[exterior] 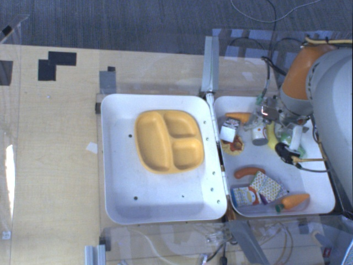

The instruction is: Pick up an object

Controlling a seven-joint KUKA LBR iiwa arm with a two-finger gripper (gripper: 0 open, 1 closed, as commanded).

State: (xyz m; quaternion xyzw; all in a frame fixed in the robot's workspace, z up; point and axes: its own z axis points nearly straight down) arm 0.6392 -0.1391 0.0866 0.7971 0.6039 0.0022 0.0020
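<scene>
My gripper (274,121) hangs low over the upper middle of the right bin (326,203), below the arm's orange band (300,73). Directly under and beside it lie a yellow banana-like piece (271,137) and a small grey cylinder (258,136). Left of it are an orange carrot-like piece (239,116), a small white can (228,132) and a red-and-yellow food piece (236,146). Nearer the front lie a red sausage (249,172), a patterned packet (259,190) and a carrot (293,201). Nothing shows plainly between the gripper's tips.
The left bin (118,197) holds a yellow divided plate (168,140). A metal divider (209,65) stands between the bins at the back. Black cables (289,154) trail from the wrist over the right bin. The arm's grey body (336,104) covers that bin's right side.
</scene>
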